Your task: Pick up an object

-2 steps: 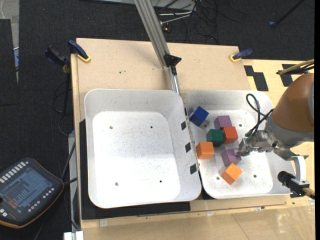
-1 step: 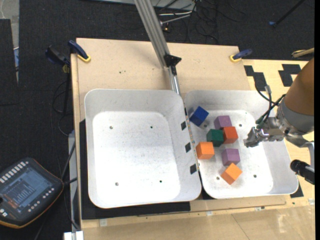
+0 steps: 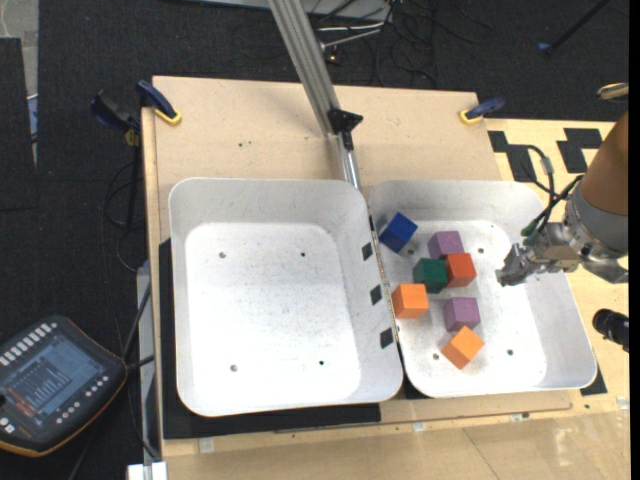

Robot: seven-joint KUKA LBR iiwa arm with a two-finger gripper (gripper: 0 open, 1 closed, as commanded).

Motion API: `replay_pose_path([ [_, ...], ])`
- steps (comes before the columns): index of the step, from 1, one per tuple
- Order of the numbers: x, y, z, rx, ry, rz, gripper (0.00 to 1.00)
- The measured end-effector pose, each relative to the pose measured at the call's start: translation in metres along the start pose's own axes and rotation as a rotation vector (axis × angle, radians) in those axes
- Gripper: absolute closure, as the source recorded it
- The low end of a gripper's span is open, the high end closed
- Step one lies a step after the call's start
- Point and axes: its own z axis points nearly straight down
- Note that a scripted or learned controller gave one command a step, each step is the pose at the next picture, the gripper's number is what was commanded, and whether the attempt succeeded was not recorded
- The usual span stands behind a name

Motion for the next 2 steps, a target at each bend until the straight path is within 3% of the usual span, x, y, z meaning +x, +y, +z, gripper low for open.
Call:
replay_pose_path([
  [2, 0.101, 0.025, 0.000, 0.007, 0.004, -0.005, 1.00],
])
